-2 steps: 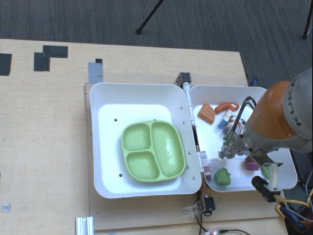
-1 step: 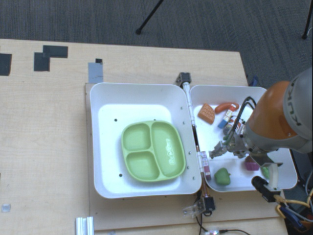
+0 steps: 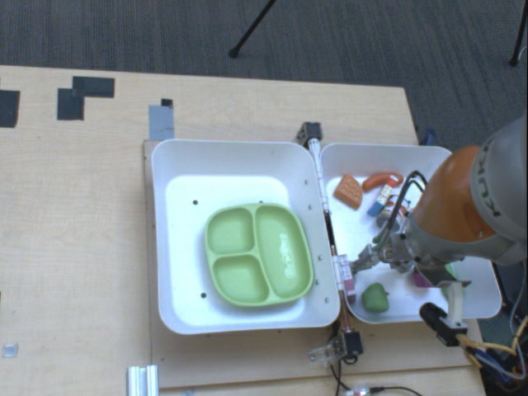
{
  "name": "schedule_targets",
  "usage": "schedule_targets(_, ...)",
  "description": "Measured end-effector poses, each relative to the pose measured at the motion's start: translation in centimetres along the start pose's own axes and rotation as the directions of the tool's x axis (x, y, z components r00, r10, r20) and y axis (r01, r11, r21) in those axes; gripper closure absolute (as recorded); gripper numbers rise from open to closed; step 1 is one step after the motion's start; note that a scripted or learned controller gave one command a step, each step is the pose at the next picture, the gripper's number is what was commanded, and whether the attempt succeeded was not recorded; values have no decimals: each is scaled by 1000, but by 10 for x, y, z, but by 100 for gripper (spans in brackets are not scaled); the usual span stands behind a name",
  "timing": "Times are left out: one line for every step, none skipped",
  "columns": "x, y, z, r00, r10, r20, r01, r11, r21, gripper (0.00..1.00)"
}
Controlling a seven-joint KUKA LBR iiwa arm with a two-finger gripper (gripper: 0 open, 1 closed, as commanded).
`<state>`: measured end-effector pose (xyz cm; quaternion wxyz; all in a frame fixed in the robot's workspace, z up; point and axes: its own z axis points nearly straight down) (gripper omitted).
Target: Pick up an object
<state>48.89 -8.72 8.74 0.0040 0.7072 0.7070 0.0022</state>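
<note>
Small green rounded object (image 3: 375, 296) is lying just beside your end effector (image 3: 369, 258), whose grip you cannot tell, so it risks nudging it against the right white bin's (image 3: 487, 299) wall.

You look at robotics lab, not home or kitchen. Signs: pale wood tabletop (image 3: 74, 221) on grey carpet floor (image 3: 148, 19), black tape patches (image 3: 82, 96) stuck on its surface. Two shallow white bins (image 3: 177, 246) fixed side by side, clamp hardware (image 3: 311, 132) at their joint. Grey industrial arm with orange band (image 3: 462, 200) reaches in from right, loose cables (image 3: 495, 361) trailing at its base. Thin black stand leg (image 3: 262, 15) crosses carpet behind. Green divided toy plate (image 3: 258, 254) and plastic play food (image 3: 348, 191) serve as test props.
</note>
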Motion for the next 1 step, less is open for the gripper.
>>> schedule_targets(1,2,-11,1000,-2,-1,2,1000,-4,100)
